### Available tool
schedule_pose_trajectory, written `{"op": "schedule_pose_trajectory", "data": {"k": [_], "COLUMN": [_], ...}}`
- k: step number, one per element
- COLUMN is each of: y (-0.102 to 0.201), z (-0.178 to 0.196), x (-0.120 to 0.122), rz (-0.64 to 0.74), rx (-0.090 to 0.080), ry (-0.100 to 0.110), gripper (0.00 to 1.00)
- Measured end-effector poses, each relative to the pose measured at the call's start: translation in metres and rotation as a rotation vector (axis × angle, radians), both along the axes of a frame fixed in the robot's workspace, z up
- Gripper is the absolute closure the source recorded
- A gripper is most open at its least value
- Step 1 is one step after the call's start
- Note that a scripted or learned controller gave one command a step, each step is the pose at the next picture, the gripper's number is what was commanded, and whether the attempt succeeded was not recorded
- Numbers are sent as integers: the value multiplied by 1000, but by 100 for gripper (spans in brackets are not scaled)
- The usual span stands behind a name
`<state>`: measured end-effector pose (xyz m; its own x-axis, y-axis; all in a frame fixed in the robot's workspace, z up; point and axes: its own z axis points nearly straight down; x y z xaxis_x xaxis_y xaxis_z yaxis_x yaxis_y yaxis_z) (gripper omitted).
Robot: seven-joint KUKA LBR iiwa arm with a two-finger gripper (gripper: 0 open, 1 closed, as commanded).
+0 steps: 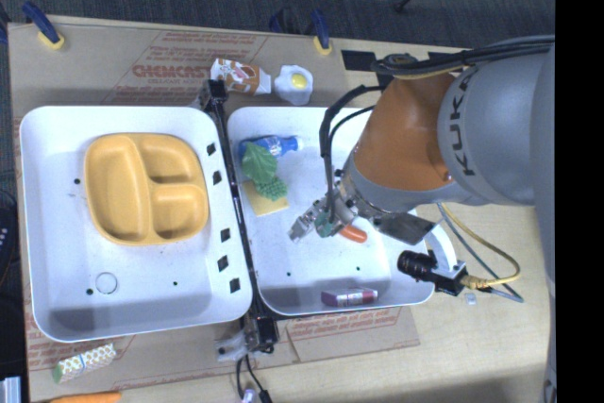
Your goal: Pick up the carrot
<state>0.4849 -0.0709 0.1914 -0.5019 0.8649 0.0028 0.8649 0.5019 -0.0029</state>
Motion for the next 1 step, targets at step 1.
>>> {"op": "schedule_pose_trajectory", "data": {"k": [1], "y": [-37], "z": [67], "x": [3], "rz": [262], "rx": [-2], "ry": [-4], "gripper": [100]}}
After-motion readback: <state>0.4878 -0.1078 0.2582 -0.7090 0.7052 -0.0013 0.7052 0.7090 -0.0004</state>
